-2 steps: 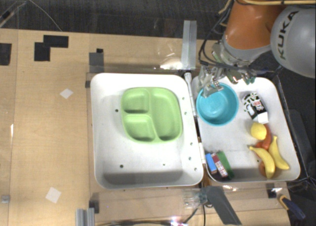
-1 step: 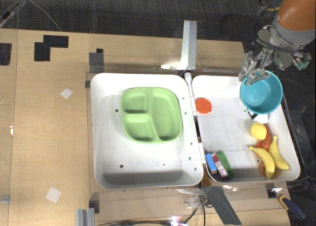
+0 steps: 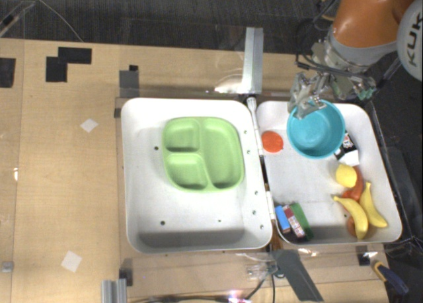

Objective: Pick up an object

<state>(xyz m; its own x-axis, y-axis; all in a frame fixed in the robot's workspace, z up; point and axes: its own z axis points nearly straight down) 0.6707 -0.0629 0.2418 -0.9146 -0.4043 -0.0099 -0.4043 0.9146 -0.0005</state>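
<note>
A blue bowl [image 3: 317, 131] hangs tilted over the back of the right bin [image 3: 310, 182]. My gripper [image 3: 308, 104] comes down from the upper right and is shut on the bowl, with its fingers pinching the back-left rim. A small orange-red disc [image 3: 272, 141] lies just left of the bowl on the bin floor. Partly under the bowl's right edge sits a black and white item [image 3: 349, 150].
A lemon [image 3: 346, 176], a red piece [image 3: 357, 192] and bananas [image 3: 362, 210] lie along the right bin's right side. Small blue, red and green packs [image 3: 291, 221] sit at its front. The left bin [image 3: 142, 182] holds a green divided plate [image 3: 201, 153].
</note>
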